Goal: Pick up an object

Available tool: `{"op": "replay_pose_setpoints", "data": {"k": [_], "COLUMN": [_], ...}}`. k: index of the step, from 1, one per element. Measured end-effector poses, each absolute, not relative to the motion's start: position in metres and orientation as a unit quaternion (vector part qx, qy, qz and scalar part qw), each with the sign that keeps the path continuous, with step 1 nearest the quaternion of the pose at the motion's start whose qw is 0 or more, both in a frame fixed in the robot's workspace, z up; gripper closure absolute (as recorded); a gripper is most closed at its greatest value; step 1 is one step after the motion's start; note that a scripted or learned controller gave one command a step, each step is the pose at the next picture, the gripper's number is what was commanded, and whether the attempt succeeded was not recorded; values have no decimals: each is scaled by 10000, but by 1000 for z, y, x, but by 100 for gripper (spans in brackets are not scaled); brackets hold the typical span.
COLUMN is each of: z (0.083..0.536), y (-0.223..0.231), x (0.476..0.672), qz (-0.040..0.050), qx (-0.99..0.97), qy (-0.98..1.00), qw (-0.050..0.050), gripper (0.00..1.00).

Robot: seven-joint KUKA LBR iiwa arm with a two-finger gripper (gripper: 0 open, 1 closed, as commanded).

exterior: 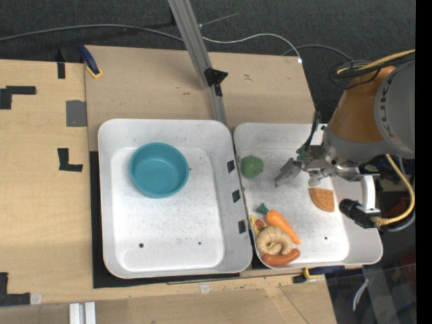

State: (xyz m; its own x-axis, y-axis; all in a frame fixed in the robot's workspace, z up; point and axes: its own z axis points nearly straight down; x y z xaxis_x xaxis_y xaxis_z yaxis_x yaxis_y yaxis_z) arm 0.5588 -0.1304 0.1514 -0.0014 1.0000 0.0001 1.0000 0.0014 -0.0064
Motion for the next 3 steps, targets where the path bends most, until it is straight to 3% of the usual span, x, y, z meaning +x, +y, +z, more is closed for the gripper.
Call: {"op": "replay_pose_setpoints", "data": {"k": [1,2,3], "z": [106,89,99], "y": [-125,-125,-124], "x": [561,561,561], "qz": [24,9,7], "qx": [-7064,-7065,-7061], "qy": [-7079,-7077,-7082], "qw": [29,1,9], "gripper": [0,0,100]}}
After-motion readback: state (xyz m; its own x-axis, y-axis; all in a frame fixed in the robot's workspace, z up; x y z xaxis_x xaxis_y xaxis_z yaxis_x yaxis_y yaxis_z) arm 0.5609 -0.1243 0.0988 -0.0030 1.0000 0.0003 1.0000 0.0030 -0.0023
